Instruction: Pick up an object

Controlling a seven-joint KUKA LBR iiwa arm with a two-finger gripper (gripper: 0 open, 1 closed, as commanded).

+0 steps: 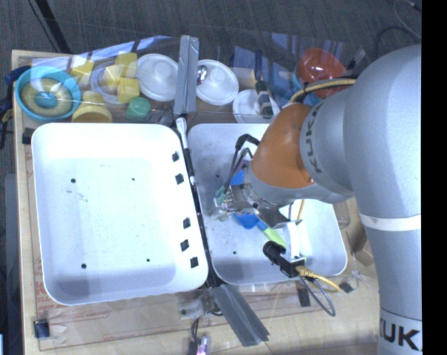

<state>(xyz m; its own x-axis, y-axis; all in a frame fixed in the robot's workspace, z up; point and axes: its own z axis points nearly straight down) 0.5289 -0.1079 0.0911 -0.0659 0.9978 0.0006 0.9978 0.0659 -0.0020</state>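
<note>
Grey arm (pixel 378 139) bent low over the right bin (pixel 326 261), with its pincer (pixel 230 202) down among a few small pieces.

From the camera view, the main risk I judge is a miss or a double catch. A blue piece (pixel 247 219), a teal piece (pixel 222 196) and a yellow-green piece (pixel 275 235) sit crowded near the middle of the bin, so a closing pincer could nudge one aside, clip two at once, or scrape the bin floor and come up with nothing. The wrist hides the tip, so I cannot tell how far open the pincer is or whether it has anything. The blue piece, the likeliest target, lies just beside the pincer on the side toward the bin's front edge, and the teal piece lies close against it toward the bin's left wall.
</note>
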